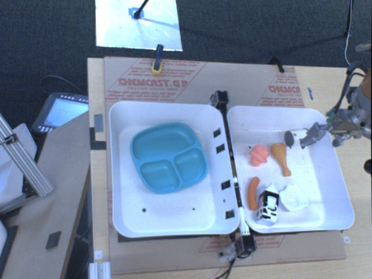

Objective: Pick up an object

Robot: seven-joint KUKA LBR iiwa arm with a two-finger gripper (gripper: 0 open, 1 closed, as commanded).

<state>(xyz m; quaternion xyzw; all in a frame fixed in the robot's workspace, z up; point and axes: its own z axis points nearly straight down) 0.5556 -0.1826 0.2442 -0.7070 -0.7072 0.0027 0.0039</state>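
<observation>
Toys for the picking are gathered in the right bin (337, 214), and nothing has been lifted yet. From the overhead view, the arm (354, 118) comes in from the right edge, with the gripper (302, 137) low over the upper part of that bin. I judge this to be the approach step, the tool still choosing or closing in on a target.

Nearest to it is a drumstick (281, 157), tan, lying at a slant just below and left of the tool. Just beside that, to the left, sits a pink lump (259, 155). Further down lie an orange carrot-like stick (253, 193), a black-and-white carton (268, 206) tipped on its side, and a white cup (294, 198) near the carton. All of them rest on the bin floor.

As for the gripper, a dark rounded tip and a pale piece show at its end, but I cannot tell how far the fingers are spread; the picture is too small and blurred there. Nothing shows between them, and no toy seems to be touching the tool.

Over on the left, the other bin (125, 214) carries a blue divided plate (168, 157), well apart from the action.

The next move, as I read it, calls for lining up over one toy, likely the drumstick since it is closest, coming down squarely across its narrow part, and closing. The risk is nudging the pink lump, which sits close by.
</observation>
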